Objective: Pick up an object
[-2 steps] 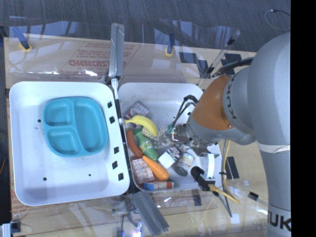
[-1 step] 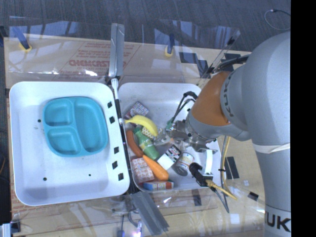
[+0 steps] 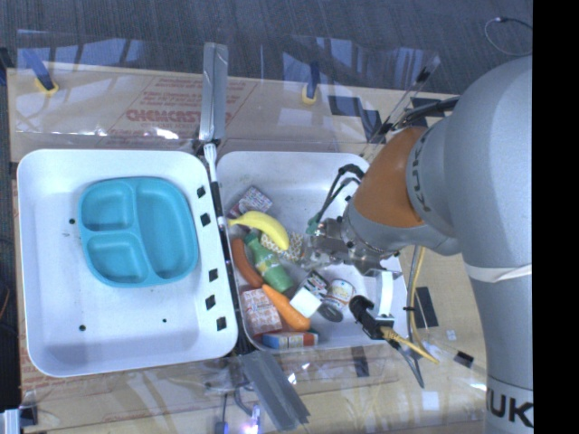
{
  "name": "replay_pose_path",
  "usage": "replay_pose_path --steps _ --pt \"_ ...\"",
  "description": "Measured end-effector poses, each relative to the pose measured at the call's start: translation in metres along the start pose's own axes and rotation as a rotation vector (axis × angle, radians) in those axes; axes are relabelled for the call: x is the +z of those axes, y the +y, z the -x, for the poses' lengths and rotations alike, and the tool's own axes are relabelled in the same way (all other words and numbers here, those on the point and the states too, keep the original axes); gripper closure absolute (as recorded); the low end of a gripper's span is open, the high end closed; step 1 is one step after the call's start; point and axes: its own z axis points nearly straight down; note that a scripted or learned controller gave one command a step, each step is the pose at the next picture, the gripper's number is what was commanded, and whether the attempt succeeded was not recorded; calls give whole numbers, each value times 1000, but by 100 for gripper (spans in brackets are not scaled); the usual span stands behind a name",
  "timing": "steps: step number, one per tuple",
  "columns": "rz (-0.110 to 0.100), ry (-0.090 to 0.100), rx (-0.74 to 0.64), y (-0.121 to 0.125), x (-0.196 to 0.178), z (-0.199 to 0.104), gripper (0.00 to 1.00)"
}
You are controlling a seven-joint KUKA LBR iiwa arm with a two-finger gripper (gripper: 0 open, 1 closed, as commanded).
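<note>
The right bin (image 3: pixel 289 165) holds a heap of small items: a yellow banana (image 3: pixel 264 226), a green bottle (image 3: pixel 271 269), an orange carrot (image 3: pixel 285 306), a red-and-white packet (image 3: pixel 257 310), a small can (image 3: pixel 340 291) and a marker (image 3: pixel 289 339) along the front wall. My gripper (image 3: pixel 318 251) is low in this bin, right of the banana and over the middle of the heap. The wrist and arm cover its fingers, and nothing can be seen between them.
The left bin (image 3: pixel 45 269) holds a light blue divided plate (image 3: pixel 137 230). A metal divider post (image 3: pixel 213 93) stands between the bins at the back. The big grey arm (image 3: pixel 479 179) fills the right side.
</note>
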Motion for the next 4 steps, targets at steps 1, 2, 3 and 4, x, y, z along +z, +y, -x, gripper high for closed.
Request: replay_pose_path --steps 1,2,3,4 --pt "0 0 0 0 0 0 0" --pt "-1 0 -4 0 -9 -1 100" --pt "-1 -1 -5 0 -9 -1 0" --pt "-2 -1 -9 0 -18 -1 100"
